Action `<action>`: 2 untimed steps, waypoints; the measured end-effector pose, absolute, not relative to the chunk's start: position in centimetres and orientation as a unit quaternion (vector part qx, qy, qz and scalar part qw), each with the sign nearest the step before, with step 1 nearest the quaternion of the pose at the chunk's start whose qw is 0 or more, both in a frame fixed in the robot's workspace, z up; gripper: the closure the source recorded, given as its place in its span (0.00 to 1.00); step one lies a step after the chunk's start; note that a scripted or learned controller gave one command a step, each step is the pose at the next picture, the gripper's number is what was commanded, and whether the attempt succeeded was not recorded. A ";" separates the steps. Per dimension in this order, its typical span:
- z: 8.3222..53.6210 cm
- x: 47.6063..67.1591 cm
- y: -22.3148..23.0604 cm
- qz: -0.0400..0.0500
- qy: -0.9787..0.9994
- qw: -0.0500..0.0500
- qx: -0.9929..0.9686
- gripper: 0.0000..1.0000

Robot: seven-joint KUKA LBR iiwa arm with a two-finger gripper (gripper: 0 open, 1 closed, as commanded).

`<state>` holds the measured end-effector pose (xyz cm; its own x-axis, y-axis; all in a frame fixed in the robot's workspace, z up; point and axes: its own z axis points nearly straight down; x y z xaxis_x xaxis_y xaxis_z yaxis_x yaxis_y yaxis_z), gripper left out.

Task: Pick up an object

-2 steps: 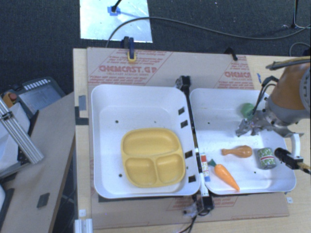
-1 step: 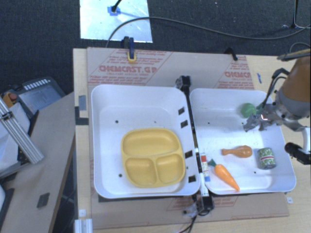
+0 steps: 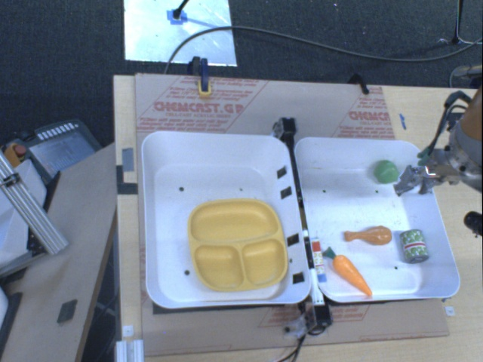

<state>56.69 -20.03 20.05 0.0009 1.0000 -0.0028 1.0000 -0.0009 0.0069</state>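
Camera view: the gripper (image 3: 416, 179) hangs over the right bin (image 3: 332, 157) near its far right edge, just beside a green ball (image 3: 386, 172); whether it is open, I cannot tell. A drumstick (image 3: 370, 236), a carrot (image 3: 352, 273) and a small can (image 3: 413, 246) lie nearer the front. The left bin (image 3: 173, 157) holds a yellow tray (image 3: 237, 243).

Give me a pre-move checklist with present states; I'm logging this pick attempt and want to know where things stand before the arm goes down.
1. Hand over the right bin: ok, at its far right rim.
2. Nearest target: ok, the green ball lies just left of the hand.
3. Ball free of neighbours: ok, nothing touches it.
4. Hand already holding something: cannot tell.
5. Other objects apart: ok, drumstick, carrot and can lie separate.
6. Yellow tray out of the way: ok, in the left bin.
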 end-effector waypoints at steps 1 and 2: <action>25.5 56.9 -20.1 0.002 0.708 0.004 0.706 1.00; 24.1 57.4 -14.8 0.001 0.710 0.000 0.704 1.00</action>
